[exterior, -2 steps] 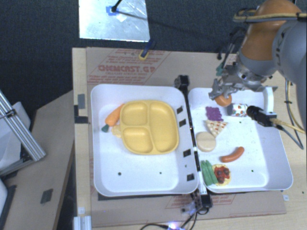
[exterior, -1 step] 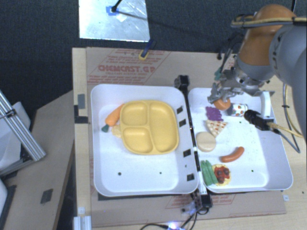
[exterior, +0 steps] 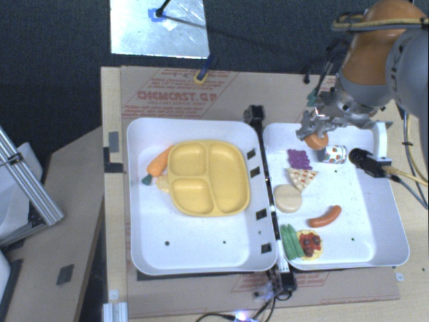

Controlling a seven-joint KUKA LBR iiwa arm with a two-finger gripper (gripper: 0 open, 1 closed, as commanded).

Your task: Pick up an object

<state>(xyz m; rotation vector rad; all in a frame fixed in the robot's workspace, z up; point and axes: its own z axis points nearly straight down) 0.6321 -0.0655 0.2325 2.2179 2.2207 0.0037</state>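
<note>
Up at the frame's right, the grey arm (exterior: 395,45) bends down over the right bin (exterior: 385,206), its gripper (exterior: 315,131) low at the bin's upper left, closed on a small orange object (exterior: 316,141). Just below lie purple grapes (exterior: 299,157) and a pizza slice (exterior: 302,177). Red print on the cardboard (exterior: 175,94) seems to read "CHEMCAST GP".

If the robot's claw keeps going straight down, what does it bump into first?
Probably the orange toy right under the gripper, near the back of the right bin. Depth is hard to judge, so it may already be touching.
</note>
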